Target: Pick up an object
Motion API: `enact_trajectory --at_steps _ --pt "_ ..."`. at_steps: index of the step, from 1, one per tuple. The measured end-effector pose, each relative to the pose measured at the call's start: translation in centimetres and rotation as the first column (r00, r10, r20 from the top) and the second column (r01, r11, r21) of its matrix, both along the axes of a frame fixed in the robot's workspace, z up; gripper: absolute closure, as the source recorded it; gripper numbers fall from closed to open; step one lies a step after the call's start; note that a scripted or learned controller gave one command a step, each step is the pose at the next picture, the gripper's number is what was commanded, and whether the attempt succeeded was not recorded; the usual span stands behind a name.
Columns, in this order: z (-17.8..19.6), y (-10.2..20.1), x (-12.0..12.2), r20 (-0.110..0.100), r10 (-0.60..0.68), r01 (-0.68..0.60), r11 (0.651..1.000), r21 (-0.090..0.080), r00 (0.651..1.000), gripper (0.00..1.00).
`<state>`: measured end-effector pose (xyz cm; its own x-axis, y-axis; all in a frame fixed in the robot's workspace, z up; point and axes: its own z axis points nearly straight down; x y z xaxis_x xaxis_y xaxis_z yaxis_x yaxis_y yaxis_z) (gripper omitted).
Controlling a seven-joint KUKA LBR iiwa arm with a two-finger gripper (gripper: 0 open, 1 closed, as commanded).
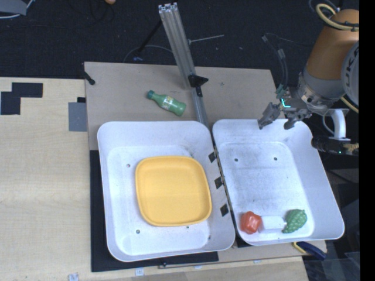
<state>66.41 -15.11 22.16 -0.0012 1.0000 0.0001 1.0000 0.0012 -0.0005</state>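
My gripper (279, 119) hangs open over the back rim of the right bin (316, 163), with nothing between its two dark fingers. At the front of that bin lie a red tomato-like toy (251, 222), a small white block (272, 222) and a green bumpy toy (295, 220), close together in a row. A yellow square plate (173, 190) rests in the middle of the left bin (114, 157). All these objects are far from the gripper.
A green bottle (166, 102) lies on its side on the bench behind the left bin. A slanted metal rail (183, 54) rises between the bins at the back. Black clips (219, 181) join the two bins.
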Motion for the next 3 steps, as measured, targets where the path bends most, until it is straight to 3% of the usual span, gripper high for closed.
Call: enact_trajectory --at_steps 1,3 --pt "0.0 0.0 0.0 0.0 0.0 0.0 1.0 0.0 1.0 0.0" --pt "-10.9 0.0 -0.9 -0.003 0.0 0.0 1.0 0.001 1.0 0.0"
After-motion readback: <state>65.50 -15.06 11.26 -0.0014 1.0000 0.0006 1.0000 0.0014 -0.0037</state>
